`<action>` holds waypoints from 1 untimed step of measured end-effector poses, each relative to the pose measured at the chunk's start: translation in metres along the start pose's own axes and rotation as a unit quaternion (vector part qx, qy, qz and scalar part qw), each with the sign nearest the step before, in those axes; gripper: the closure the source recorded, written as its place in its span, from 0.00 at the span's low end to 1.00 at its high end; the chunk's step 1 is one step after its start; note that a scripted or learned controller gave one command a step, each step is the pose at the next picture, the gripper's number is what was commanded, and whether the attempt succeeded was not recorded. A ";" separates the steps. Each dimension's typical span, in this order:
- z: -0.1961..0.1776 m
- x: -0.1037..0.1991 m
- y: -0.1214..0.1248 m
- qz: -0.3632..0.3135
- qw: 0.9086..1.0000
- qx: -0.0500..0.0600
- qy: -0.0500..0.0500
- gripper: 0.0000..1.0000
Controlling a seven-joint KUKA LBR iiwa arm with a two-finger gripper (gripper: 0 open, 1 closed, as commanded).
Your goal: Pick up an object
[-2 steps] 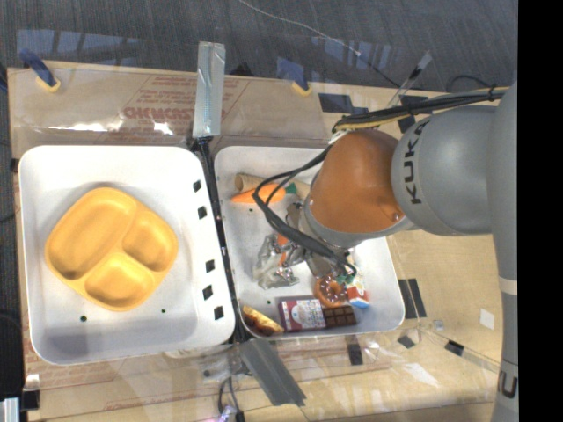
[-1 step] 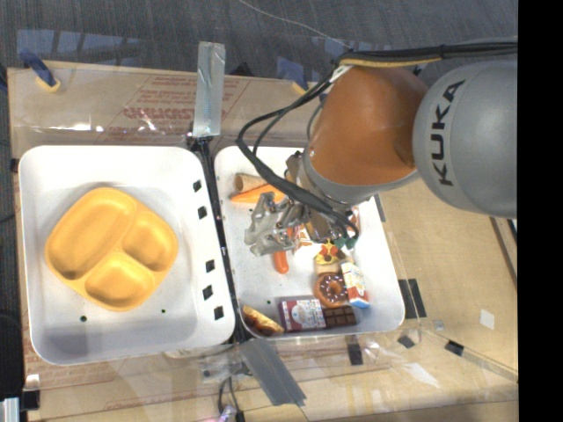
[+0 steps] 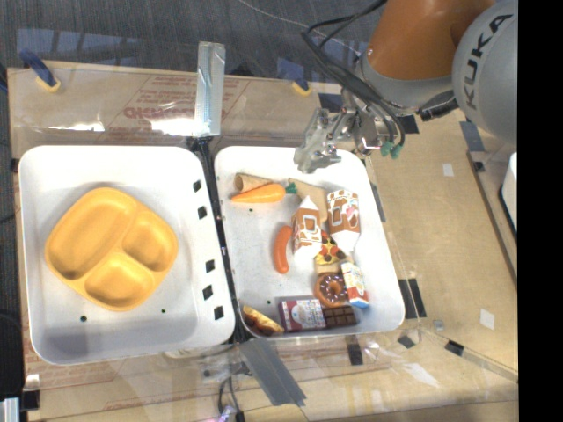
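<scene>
Two white bins lie side by side on the counter [image 3: 440, 236]; the left bin [image 3: 35, 174] holds a yellow divided tray [image 3: 113, 247], the right bin [image 3: 230, 262] a cluster of toy foods. The tool [image 3: 315, 152] hangs over the right bin's far rim, near its upper middle, with nothing visible between its parts; whether it stands wide or narrow cannot be told from this slanted view. Risk: the foods are packed close. The two small cartons [image 3: 325, 218], the donut [image 3: 332, 288] and the chocolate bar [image 3: 317, 313] touch or overlap, so a descent there could wedge on two items or knock one aside. The nearest candidate, the carrot [image 3: 260, 192], lies flat just below and to the left of the tool, apart from it; its tapered shape would probably slip from a poorly centred grip. The sausage [image 3: 281, 248] lies farther down, also isolated.
</scene>
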State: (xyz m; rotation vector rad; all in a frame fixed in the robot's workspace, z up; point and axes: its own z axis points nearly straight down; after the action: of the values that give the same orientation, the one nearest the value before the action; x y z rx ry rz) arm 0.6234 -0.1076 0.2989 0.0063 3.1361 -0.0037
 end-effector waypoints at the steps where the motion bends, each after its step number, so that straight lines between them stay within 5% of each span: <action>1: 0.129 0.017 -0.105 -0.114 0.993 -0.003 0.006 1.00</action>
State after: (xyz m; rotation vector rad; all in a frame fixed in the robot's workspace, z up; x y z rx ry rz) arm 0.6062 -0.2124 0.1702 -0.3529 3.1287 0.0034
